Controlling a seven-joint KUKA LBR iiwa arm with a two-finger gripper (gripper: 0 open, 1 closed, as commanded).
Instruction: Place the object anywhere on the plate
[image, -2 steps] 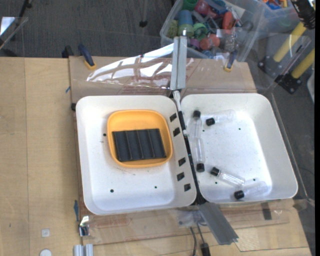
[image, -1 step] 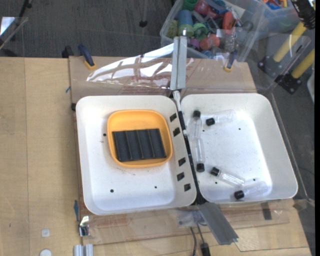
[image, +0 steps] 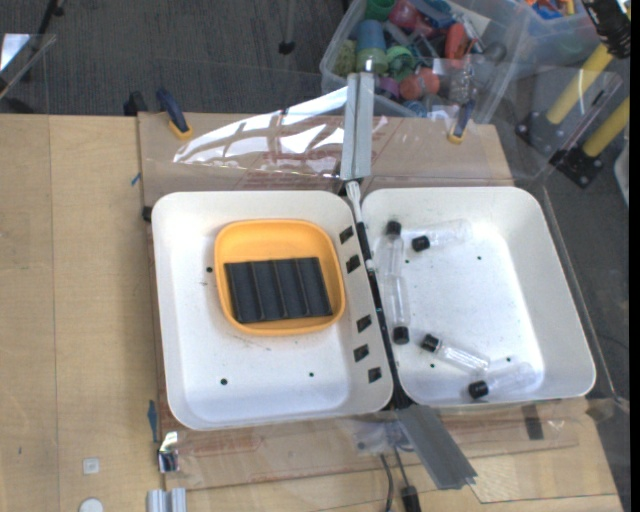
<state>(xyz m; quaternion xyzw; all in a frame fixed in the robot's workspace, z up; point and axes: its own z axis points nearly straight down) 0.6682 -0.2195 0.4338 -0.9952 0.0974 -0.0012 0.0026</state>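
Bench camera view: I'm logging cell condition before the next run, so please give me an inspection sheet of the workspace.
Surface: wooden bench bearing two shallow white bins, left bin and right bin, side by side.
Job's things: orange plate in the left bin, with a dark ridged block lying on it.
Clutter: several clear vials with black caps scattered in the right bin; the count is hard to tell.
Grippers: nothing seen.
Cables: a dark lead at the bench's front edge.
Surroundings: clear tub of coloured toys behind the bins; crumpled plastic film behind the left bin.
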